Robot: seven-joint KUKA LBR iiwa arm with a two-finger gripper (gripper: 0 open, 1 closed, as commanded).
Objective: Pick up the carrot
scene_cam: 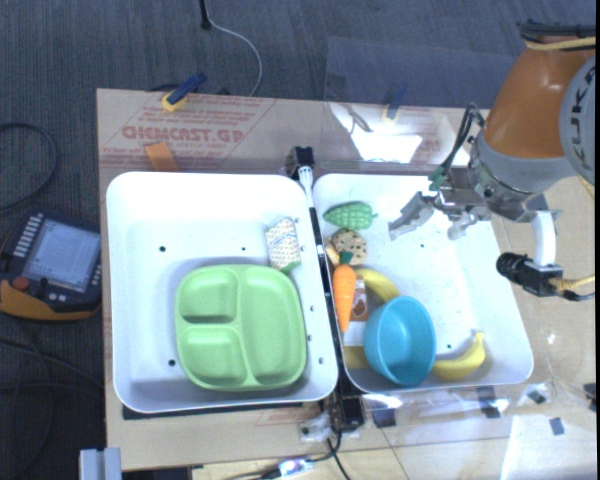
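Currently the small orange plastic carrot [344, 290] lies in the right-hand shallow white bin [500, 298], hard against that bin's left wall, with its length running near to far. A yellow plastic banana [381, 286] touches it on the right, and a round speckled cookie [348, 244] sits just beyond its far end. Farther still lies a green ridged leaf-shaped toy [349, 214]. A blue plastic bowl [400, 340] stands near the bin's front, and a second yellow banana [462, 360] curves beside it on the right.

The grey two-finger gripper [432, 218] hangs over the far part of the right bin, well apart from the carrot. Its two fingers are spread wide with nothing between them.

The left-hand white bin [140, 218] holds a light green three-compartment plate [242, 326] and a small patterned packet [283, 243] leaning by the right wall; print on the packet is too small to read.

Both bins rest on a brown cardboard sheet [130, 158] bearing red lettering, mirrored or blurred, which cannot be read with confidence. A handheld control pendant with a grey screen [50, 266] lies on the floor to the left.
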